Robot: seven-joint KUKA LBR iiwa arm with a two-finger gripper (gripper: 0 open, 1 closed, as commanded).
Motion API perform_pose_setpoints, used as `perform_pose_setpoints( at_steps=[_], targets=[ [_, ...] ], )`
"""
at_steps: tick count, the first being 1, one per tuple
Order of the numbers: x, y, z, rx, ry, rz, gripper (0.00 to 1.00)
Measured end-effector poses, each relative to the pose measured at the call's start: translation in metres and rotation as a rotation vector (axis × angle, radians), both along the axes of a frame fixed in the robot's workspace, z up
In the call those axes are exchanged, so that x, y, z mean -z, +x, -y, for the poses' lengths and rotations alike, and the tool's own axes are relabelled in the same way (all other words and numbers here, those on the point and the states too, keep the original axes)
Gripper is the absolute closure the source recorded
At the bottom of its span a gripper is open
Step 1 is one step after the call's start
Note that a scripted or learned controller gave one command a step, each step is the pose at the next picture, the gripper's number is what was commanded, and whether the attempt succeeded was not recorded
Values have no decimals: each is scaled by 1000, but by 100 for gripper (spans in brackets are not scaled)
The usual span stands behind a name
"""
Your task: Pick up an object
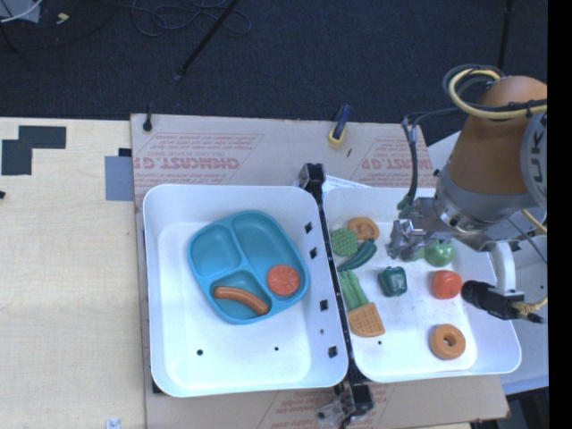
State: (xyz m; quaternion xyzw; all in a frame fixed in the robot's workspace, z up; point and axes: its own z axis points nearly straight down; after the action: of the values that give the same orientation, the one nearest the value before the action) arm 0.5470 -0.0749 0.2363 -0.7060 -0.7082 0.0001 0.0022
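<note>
Dark green glossy plastic toy pepper (392, 281): right white bin (500, 351), centre, just near-left of the metal gripper (404, 242). Gripper opening: cannot tell. Ridged orange doughnut (447, 340) nearer; blue compartment tray (246, 262), left bin.

- The right shallow white bin (509, 351) is pretty crowded on its left side: a green leafy toy vegetable (344, 239), a dark green toy cucumber (359, 256) and a tan waffle-like toy (365, 320) sit packed along the divider.
- The grey arm's two-finger gripper (404, 241) hangs over the upper middle, beside a green round toy (439, 255).
- There's open floor between the dark green toy pepper (392, 281), the red toy tomato (446, 284) and the orange toy doughnut (447, 340).
- The left shallow white bin (170, 329) has wide bare floor below the blue divided plastic plate (246, 244).
</note>
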Motion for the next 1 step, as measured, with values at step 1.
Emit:
perform_pose_setpoints(
  at_steps=[1],
  targets=[
    [3,9,0,2,-2,0,100]
  ],
)
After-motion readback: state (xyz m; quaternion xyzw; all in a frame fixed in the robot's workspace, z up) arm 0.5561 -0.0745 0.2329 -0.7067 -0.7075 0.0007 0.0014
